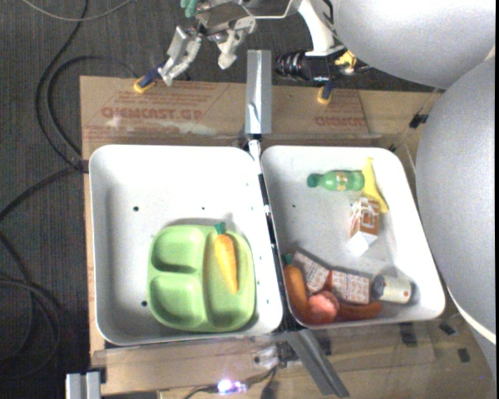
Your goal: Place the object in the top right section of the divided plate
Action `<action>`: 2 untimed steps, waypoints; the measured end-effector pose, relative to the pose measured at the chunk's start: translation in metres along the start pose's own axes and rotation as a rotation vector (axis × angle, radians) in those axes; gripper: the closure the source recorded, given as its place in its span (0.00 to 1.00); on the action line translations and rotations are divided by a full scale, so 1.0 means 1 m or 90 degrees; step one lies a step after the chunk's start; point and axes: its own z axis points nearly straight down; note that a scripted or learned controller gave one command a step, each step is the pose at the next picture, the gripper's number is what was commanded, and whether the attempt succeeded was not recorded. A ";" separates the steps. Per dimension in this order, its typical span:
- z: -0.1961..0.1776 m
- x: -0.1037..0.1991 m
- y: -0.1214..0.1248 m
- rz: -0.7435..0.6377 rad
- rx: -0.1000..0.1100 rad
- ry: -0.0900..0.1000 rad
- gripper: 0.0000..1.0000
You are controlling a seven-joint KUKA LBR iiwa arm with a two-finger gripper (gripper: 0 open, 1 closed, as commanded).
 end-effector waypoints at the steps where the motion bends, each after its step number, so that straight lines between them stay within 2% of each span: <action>1: 0.000 0.000 0.000 0.000 0.000 0.000 0.00; 2: 0.000 0.000 0.000 0.000 0.000 0.000 0.00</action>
